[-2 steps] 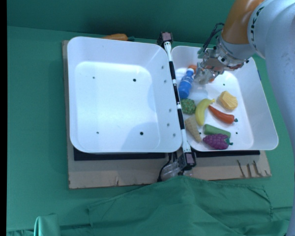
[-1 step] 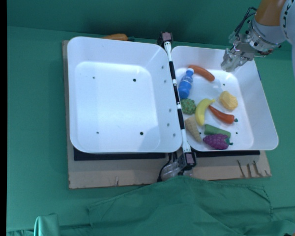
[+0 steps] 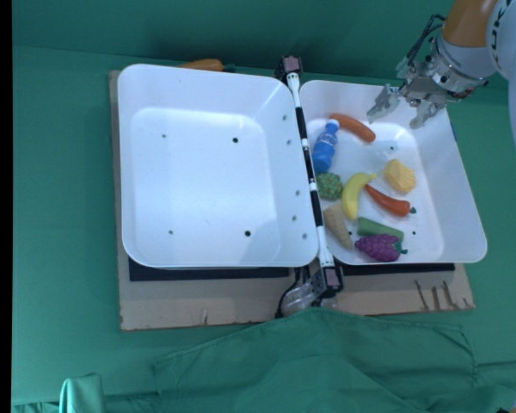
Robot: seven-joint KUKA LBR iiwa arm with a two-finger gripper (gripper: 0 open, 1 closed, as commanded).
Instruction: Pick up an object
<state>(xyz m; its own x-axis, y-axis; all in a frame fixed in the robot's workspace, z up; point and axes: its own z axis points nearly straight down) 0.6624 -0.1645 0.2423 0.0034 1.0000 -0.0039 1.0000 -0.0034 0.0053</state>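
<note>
The banana [image 3: 356, 193] lies mid-floor in the right bin [image 3: 464, 222]. Left of it sits the broccoli [image 3: 328, 185], behind that the bottle [image 3: 325, 144]. Right of the banana lies the carrot [image 3: 389, 202]; nearer the camera, the grapes [image 3: 378, 248]. The left bin [image 3: 155, 84] stands further left, beyond the dividing rail [image 3: 308, 166].

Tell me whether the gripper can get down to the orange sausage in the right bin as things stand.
Probably yes. The gripper hangs open just above and right of the sausage, which lies uncovered; only the blue bottle sits close by.
</note>
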